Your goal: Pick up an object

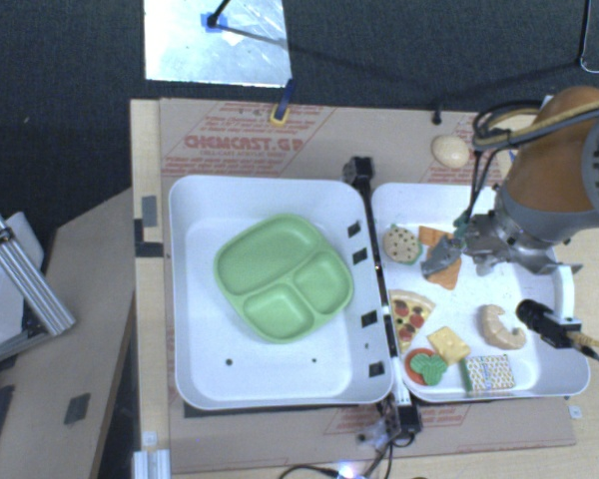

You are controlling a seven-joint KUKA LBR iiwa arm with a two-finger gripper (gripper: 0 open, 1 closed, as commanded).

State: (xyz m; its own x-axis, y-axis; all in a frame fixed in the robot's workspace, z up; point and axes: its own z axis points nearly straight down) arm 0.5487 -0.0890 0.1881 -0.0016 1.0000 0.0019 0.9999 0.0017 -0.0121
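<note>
The right bin (569,367) holds several toy foods: a chocolate-chip cookie (401,244), an orange wedge (437,239), a pizza slice (411,314), a yellow cheese block (447,343), a red and green piece (426,367), a speckled waffle square (489,372) and a tan croissant (501,327). My gripper (443,258) hangs low over the orange wedge, just right of the cookie, and covers part of the wedge. Nothing is visibly lifted.
A green divided plate (283,277) lies in the left bin (200,367). A black divider with clips (374,267) runs between the bins. A beige egg-shaped object (450,150) sits on the bench behind the right bin. The arm's orange band (559,158) looms over the right bin's back corner.
</note>
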